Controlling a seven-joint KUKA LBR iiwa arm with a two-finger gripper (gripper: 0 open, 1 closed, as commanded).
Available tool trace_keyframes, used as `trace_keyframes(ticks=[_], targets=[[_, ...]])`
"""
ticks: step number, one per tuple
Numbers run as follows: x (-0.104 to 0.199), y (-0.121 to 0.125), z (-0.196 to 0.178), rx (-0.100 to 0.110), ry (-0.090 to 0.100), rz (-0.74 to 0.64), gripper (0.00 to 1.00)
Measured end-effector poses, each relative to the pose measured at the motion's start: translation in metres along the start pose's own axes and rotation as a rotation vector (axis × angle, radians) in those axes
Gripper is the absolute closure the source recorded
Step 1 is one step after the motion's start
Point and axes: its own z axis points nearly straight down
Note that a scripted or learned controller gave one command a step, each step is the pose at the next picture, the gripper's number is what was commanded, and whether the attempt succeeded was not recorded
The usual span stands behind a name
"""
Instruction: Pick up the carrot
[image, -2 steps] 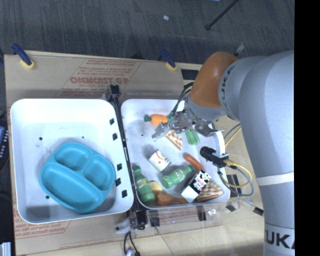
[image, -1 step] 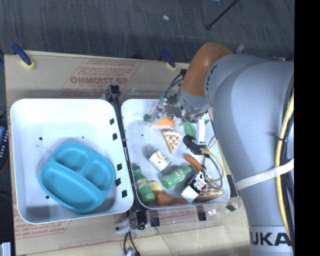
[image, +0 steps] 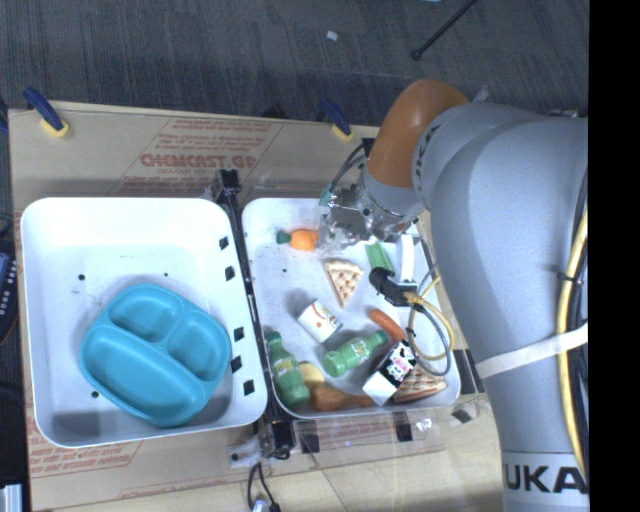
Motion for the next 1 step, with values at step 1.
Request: trace_keyframes(ticks=[1], targets=[[0.0002,-0.0001,0.0003,0.001,0.0,-0.001,0.0]])
